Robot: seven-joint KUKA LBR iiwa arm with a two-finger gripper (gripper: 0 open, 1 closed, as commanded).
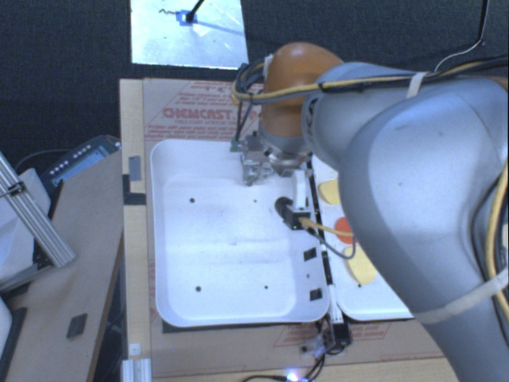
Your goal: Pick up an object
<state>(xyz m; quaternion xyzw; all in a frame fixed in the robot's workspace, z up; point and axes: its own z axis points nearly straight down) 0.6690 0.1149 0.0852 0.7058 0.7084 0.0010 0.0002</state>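
Observation:
My gripper hangs over the far right part of the left white bin, close to its back wall, with the orange band of the arm just above it. I see nothing under or beside it on the bin floor. In the right bin, mostly hidden by the grey arm, lie a yellow piece, a red-orange piece and another yellow piece. These sit to the right of the gripper, across the divider between the bins.
A black cable fitting and yellow cable hang from the arm over the left bin's right edge. Cardboard lies under the bins. An aluminium rail and a small keypad device stand at the left. A shiny square lies at the back.

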